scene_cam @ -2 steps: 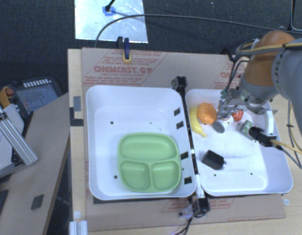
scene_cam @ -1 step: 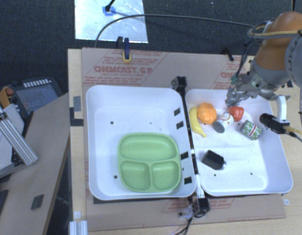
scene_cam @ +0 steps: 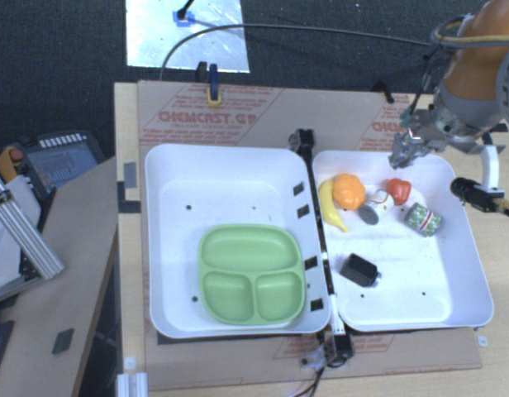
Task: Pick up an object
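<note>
Gripper [scene_cam: 406, 151] hovers over the right bin's [scene_cam: 453, 304] far edge; I can't tell its finger state, nothing visibly held. Left bin [scene_cam: 168, 222] has a green divided plate [scene_cam: 250, 273]. Below the gripper: banana [scene_cam: 330, 205], orange fruit [scene_cam: 349, 190], green can [scene_cam: 422, 219], red pepper-like toy [scene_cam: 398, 190] closest, black block [scene_cam: 360, 270] farthest.

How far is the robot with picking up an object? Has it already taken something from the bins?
Nothing looks picked up yet. The gripper is over the far edge of the right bin, with no object between its fingers that I can see. The banana, orange, red pepper, can and black block all lie in that bin. The approach is in hand; descending, grasping and lifting remain.
</note>
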`<state>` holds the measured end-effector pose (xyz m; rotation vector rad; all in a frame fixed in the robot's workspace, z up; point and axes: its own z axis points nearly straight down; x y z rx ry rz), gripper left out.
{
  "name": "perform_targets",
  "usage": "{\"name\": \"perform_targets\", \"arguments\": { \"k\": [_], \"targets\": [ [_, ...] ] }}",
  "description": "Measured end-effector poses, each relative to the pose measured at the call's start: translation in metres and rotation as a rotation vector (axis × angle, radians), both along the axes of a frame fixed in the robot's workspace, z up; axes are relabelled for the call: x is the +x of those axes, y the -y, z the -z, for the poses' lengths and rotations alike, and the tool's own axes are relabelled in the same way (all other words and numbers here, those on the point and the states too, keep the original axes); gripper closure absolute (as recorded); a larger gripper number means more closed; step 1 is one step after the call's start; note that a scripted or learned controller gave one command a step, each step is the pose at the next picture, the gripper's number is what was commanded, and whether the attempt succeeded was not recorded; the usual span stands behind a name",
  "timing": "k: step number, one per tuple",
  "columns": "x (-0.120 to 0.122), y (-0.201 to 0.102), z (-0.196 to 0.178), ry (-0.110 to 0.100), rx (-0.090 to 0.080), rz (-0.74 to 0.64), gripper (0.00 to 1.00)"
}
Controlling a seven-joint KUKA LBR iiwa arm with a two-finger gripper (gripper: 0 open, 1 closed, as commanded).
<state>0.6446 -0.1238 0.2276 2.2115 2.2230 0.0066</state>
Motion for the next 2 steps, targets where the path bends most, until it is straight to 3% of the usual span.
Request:
{"name": "perform_targets", "arguments": {
  "k": [2],
  "targets": [
    [-0.035, -0.097, -0.002, -0.009, 0.003, -0.003, 1.00]
  ]
}}
